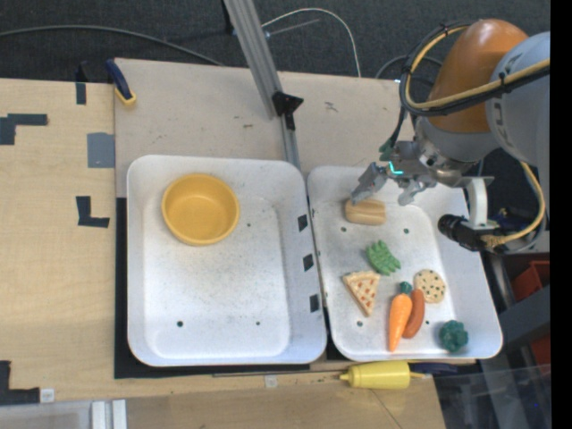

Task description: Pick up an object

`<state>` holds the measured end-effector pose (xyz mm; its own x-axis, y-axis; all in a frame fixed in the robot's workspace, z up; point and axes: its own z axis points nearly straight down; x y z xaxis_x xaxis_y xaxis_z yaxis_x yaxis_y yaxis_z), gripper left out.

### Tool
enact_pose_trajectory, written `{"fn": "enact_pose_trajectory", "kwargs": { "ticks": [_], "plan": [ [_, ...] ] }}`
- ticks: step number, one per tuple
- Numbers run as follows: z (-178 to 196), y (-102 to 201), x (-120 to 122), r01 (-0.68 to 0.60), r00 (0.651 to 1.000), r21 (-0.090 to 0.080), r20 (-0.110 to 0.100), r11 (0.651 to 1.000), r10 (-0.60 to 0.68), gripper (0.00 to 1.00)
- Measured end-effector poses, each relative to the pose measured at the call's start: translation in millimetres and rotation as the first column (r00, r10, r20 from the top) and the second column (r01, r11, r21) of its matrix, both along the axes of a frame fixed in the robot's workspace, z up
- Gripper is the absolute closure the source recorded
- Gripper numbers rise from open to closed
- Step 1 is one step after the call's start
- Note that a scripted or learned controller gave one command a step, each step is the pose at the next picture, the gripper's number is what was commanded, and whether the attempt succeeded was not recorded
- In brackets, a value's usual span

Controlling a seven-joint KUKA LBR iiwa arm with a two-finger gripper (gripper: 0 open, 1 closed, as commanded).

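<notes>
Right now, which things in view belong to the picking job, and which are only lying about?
Belongs to the job:
- claw, open above the right bin
- bread roll, just under the claw
- pizza slice
- carrot
- cookie

Lying about:
- yellow bowl in the left bin
- mustard bottle on the bench

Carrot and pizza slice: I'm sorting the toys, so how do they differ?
The carrot is orange, long and rounded with a green top; the pizza slice is tan, flat and triangular with red dots. The carrot lies nearer the front edge than the pizza slice. Both lie in the right bin.
</notes>
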<state>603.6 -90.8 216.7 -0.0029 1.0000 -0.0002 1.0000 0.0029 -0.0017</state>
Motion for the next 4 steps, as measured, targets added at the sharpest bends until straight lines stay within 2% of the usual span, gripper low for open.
{"fn": "enact_pose_trajectory", "kwargs": {
  "ticks": [1, 2, 3, 4],
  "plan": [
    [-65, 0, 1, 0.001, 1.0, 0.0, -0.006, 1.0, -0.001, 0.0],
    [-109, 1, 3, 0.001, 1.0, -0.001, -0.005, 1.0, -0.001, 0.0],
    [-129, 2, 3, 0.001, 1.0, -0.002, 0.001, 1.0, -0.001, 0.0],
    [-118, 2, 3, 0.0, 1.0, -0.001, 0.0, 1.0, 0.0, 1.0]
  ]
}}
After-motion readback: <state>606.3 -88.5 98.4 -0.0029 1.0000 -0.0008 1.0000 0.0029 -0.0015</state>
